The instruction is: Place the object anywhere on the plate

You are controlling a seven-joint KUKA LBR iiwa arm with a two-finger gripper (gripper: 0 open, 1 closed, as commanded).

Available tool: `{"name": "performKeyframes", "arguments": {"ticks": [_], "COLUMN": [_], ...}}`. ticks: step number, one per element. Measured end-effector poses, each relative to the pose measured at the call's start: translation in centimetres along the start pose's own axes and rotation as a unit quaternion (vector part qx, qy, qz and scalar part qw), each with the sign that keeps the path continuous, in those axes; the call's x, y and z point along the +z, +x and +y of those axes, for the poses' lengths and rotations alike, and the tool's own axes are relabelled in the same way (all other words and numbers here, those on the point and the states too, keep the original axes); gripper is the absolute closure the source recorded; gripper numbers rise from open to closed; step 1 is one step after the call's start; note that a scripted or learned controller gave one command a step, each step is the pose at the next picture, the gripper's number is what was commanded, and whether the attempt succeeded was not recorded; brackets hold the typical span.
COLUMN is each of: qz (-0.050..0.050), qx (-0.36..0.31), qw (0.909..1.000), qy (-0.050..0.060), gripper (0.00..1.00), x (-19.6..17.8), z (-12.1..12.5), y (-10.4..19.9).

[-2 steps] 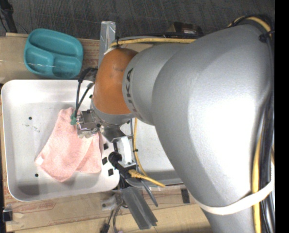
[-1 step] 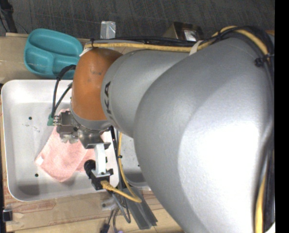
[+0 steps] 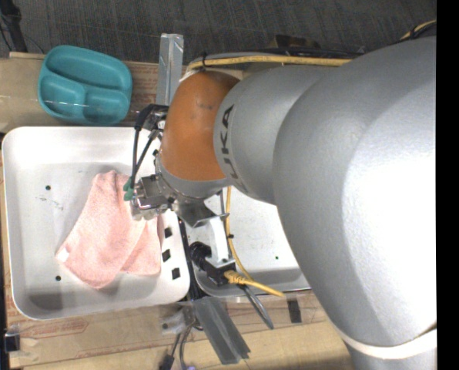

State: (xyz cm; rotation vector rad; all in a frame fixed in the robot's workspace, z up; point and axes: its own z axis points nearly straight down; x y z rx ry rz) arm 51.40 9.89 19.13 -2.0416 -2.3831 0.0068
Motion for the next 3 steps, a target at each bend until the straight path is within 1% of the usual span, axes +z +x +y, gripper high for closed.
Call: {"name": "performKeyframes", "arguments": {"ticks": [1, 2, 3], "qz": [0.000, 0.000, 0.000], "qx": [0.010, 0.044, -0.003], "qw": [0.9999, 0.9990, 1.0000], "qy": [0.000, 0.000, -0.001], "gripper": [1.00, 1.00, 1.00], "x": [4.0, 6.3, 2.6], "z": [1.6, -2.5, 0.7], "y": [7.4, 8.9, 8.8]}}
